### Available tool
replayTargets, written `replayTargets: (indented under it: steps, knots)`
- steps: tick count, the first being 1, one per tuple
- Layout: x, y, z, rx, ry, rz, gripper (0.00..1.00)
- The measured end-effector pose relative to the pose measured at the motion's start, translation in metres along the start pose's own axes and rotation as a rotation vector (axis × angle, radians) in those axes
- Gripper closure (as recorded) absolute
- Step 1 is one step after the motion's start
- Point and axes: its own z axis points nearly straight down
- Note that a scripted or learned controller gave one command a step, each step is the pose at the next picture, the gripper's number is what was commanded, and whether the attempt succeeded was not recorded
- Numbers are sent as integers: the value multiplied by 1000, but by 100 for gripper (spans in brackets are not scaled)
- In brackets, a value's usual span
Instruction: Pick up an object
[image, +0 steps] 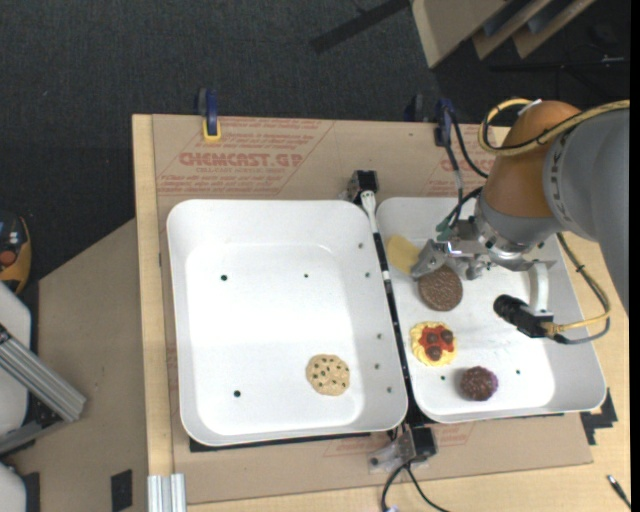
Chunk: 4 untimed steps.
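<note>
1. The bench is viewed from a single fixed camera set above it, angled downward at a slant.
2. Both white bins are taken in whole: the left bin at the frame's centre, the right bin toward the right.
3. Dark floor is seen across the upper frame.
4. The arm is framed entering from the upper right.
</note>
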Motion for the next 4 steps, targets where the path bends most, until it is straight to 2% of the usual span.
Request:
replayTargets:
  steps: [1, 2, 3, 4]
  knots:
    - [-28, 17, 0, -9, -4, 0, 0]
    - [-26, 17, -11, -11, -3, -1, 100]
    - [-25, -69, 1, 1, 1, 1, 100]
    - [-76, -62, -80, -13, -7, 2, 100]
